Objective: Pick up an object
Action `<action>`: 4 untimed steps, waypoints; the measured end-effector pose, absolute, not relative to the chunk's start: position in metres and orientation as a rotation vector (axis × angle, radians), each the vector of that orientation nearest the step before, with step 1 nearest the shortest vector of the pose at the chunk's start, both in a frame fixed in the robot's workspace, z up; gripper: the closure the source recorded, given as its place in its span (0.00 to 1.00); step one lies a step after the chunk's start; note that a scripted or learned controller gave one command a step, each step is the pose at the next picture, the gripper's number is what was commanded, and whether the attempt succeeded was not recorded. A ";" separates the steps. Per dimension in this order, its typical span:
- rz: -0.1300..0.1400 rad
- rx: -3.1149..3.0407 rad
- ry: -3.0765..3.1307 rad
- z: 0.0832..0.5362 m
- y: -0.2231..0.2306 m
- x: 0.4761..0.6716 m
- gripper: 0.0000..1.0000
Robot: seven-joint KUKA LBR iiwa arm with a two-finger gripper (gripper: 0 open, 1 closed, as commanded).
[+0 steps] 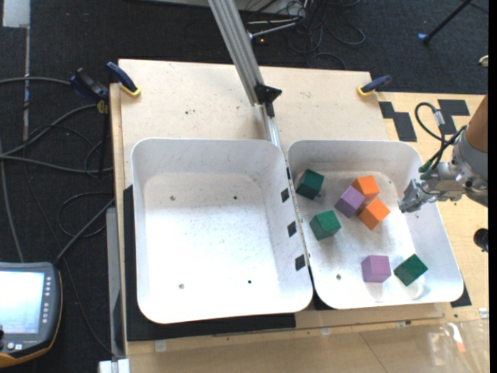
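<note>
Blocks, matte cubes, lie left of the end effector (409,200); the orange block (374,213) is nearest. Its grip state cannot be told.

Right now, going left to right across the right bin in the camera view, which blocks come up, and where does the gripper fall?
Upper green block → middle green block → upper purple block → lower green block → gripper. The two orange blocks and the lower purple block overlap in left-right position, so I left them out.
</note>
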State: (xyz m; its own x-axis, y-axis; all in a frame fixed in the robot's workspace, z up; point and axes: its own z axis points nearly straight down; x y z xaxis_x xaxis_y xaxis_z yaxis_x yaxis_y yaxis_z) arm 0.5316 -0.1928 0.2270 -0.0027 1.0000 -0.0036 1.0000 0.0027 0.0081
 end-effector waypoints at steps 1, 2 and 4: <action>0.003 2.212 2.231 0.222 -0.140 0.546 1.00; 0.005 2.211 2.229 0.228 -0.094 0.568 1.00; 0.004 2.212 2.230 0.232 0.006 0.621 1.00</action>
